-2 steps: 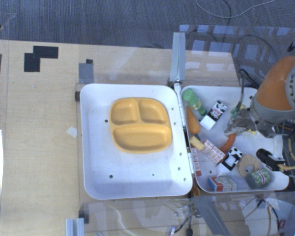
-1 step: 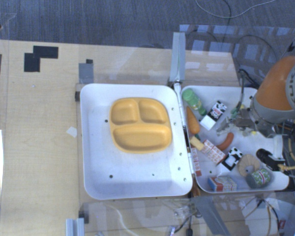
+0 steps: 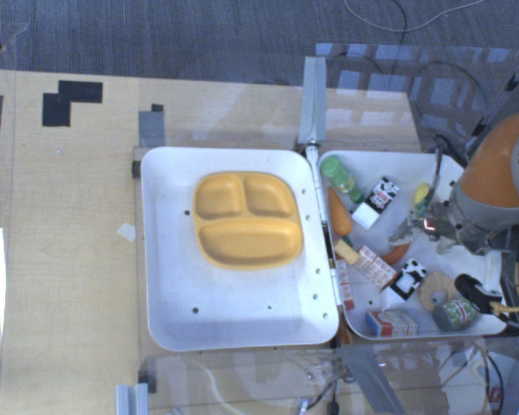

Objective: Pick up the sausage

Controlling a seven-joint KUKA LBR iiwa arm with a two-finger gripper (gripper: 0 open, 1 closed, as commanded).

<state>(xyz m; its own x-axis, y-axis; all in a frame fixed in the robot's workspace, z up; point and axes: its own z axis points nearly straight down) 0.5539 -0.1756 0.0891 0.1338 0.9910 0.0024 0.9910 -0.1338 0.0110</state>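
Two white bins sit side by side on the bench. Nearest is the left bin [image 3: 169,318], with a yellow tray [image 3: 246,219] in its middle. An arm [image 3: 497,184] reaches over the right bin [image 3: 363,328] from the right edge. Its gripper [image 3: 426,226] hangs low near the middle, and I cannot tell how it is set. An orange sausage [image 3: 338,213] lies by that bin's left wall, beside a green bottle [image 3: 340,179].
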